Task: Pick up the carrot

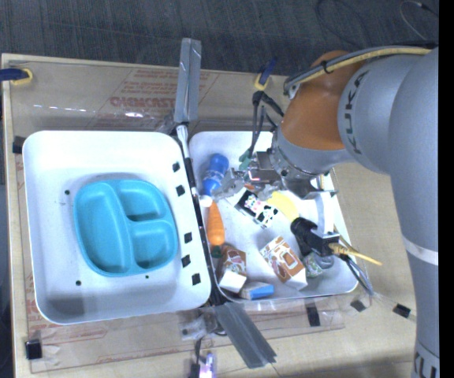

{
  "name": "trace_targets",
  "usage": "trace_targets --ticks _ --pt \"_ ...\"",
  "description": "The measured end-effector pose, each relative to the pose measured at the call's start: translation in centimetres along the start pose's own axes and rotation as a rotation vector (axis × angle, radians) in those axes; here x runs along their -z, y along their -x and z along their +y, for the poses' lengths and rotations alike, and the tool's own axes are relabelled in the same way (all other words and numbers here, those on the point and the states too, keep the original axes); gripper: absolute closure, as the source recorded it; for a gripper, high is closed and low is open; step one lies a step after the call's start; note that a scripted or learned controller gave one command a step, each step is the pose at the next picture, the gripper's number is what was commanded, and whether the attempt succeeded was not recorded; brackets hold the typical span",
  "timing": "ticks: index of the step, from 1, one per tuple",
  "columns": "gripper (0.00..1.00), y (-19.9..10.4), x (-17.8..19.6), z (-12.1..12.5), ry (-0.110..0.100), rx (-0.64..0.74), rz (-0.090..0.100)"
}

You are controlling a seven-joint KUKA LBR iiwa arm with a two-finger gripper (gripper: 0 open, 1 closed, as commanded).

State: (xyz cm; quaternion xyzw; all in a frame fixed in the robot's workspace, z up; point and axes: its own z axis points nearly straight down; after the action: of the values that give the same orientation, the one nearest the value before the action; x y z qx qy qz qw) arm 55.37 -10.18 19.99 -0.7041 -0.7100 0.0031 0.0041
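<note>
Two shallow white bins side by side on the table. Left bin holding a turquoise divided tray, roughly centered. Right bin pretty cluttered: blue bottle near the far left corner, black-and-white cow-patterned toy around the middle with a pale yellow piece just beside it, brown-and-white carton toward the near edge, small brown packet and a little blue block by the near left corner. Blue clamp at the table's far left corner.
</note>
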Motion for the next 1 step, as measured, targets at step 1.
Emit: trace_targets --ticks 1 --pt "0.00 1.46 -7.01 -0.08 0.006 0.209 -0.003"
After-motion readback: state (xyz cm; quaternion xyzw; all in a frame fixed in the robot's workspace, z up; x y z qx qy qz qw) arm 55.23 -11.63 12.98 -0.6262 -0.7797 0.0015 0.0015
